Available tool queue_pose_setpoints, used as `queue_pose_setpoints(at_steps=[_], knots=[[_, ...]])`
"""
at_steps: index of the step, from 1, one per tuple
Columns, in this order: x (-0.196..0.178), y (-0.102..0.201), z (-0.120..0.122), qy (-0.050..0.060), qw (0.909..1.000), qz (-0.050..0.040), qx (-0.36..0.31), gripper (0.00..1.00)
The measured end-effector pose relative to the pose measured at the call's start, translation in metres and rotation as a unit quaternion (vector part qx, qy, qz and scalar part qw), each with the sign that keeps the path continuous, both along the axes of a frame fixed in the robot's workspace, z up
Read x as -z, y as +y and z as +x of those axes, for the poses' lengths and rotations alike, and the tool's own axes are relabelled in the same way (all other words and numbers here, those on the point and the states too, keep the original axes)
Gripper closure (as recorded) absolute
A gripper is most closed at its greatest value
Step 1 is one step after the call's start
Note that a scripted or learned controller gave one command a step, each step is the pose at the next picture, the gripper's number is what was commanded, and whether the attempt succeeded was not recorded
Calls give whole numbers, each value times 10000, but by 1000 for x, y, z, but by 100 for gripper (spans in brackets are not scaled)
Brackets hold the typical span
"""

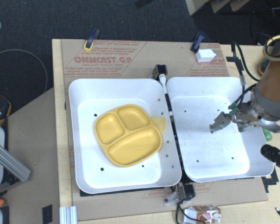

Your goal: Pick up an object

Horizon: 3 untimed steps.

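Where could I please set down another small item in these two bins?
The right bin has bare floor left of and below the hand. The left bin is crowded: the yellow divided plate fills its middle, leaving a strip along its front wall.

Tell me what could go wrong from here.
The gripper hangs over the right bin, while the yellow plate lies in the left bin, so closing here would likely grab nothing. The plate is wide and flat; the gripper may slip off its rim.
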State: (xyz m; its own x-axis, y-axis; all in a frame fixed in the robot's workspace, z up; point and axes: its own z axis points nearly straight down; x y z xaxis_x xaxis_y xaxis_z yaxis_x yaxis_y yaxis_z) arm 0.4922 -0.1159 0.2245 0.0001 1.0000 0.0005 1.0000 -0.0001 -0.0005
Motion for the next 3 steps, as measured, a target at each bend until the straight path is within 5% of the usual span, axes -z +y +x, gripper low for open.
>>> queue_pose_setpoints(at_steps=[1, 2, 3], knots=[[-102, 46, -12, -66, 10000, -2, -34, 0], [-107, 43, -12, -25, 10000, -7, -7, 100], [-87, 155, -13, 21, 10000, 16, -63, 100]])
